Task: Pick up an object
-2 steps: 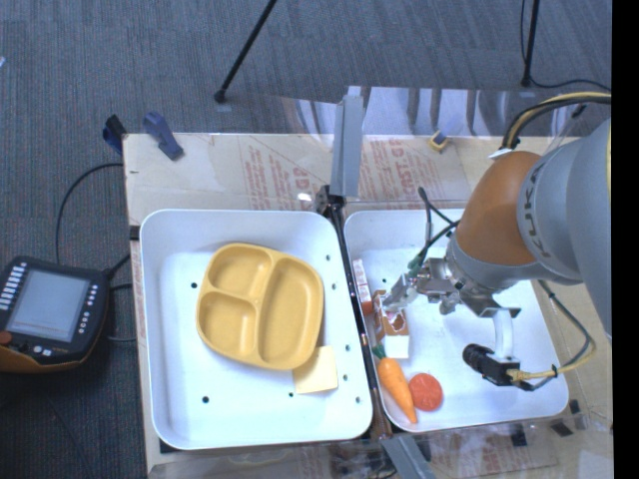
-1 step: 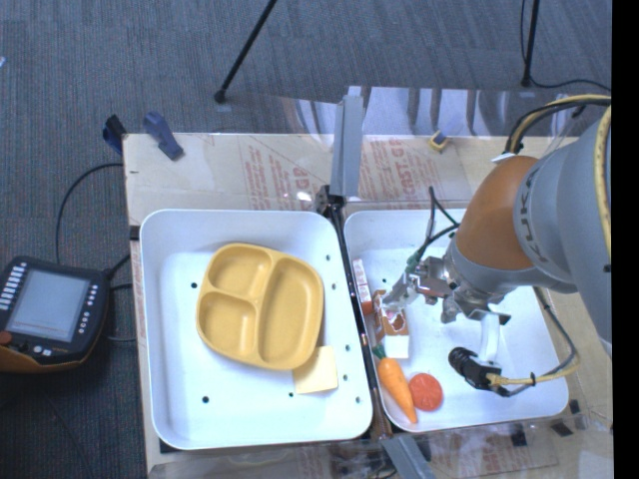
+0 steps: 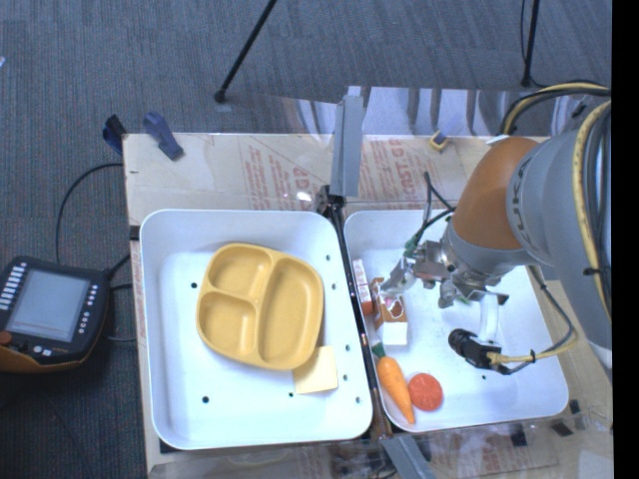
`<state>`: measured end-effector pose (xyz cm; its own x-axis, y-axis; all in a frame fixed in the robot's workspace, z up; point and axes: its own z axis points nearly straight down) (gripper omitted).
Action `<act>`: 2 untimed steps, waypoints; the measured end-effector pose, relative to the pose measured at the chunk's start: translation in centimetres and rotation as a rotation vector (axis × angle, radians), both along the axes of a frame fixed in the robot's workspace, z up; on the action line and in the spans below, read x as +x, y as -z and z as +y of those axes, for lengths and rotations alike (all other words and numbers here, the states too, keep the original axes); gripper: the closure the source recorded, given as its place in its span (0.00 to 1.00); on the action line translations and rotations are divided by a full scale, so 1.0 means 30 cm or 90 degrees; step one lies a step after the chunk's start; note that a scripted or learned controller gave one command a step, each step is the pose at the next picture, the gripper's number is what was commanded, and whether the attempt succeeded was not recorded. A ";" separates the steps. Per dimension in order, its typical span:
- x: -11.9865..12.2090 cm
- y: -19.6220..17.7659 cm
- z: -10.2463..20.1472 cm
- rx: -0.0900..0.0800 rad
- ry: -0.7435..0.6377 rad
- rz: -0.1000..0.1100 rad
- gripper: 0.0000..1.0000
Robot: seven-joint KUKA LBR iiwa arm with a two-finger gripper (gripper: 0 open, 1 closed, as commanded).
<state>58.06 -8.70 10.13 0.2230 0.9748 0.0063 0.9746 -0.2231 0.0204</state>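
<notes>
Yellow plastic plate (image 3: pixel 262 305), three compartments, lying flat in left bin (image 3: pixel 165 267), slightly toward its upper middle. Pale yellow flat square (image 3: pixel 319 372), cheese-like slice, touching plate's lower right edge, one corner tucked under the rim. White right bin (image 3: pixel 544 392), set just beside the left one, divider strip between them.

Orange carrot (image 3: pixel 395 387), green stub at upper end, lying near right bin's lower left corner, pointing down and right. Red round slice (image 3: pixel 426 391), tomato-like, just beside carrot on its right, touching or nearly so. Small boxes, white and brown-orange (image 3: pixel 385 310), clustered against right bin's left wall, above carrot. Narrow white and red packet (image 3: pixel 359 274) upright along same wall.

Grey arm with orange band (image 3: pixel 494 193), entering from right, wrist over right bin's upper middle. Gripper (image 3: pixel 405 279), metallic, lowered toward box cluster, apparently just above or against it. Grip state: cannot tell, tips too small and cluttered to judge; nothing seen clearly held. Black cable connector (image 3: pixel 469 348) hanging below wrist, over bin floor.

Handheld control pendant (image 3: pixel 48 312), grey screen, orange trim, on carpet left of bench.
</notes>
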 end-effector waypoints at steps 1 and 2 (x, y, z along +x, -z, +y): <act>0.091 -0.001 0.012 -0.007 -0.105 0.000 0.00; 0.139 -0.001 0.013 -0.006 -0.119 0.001 0.00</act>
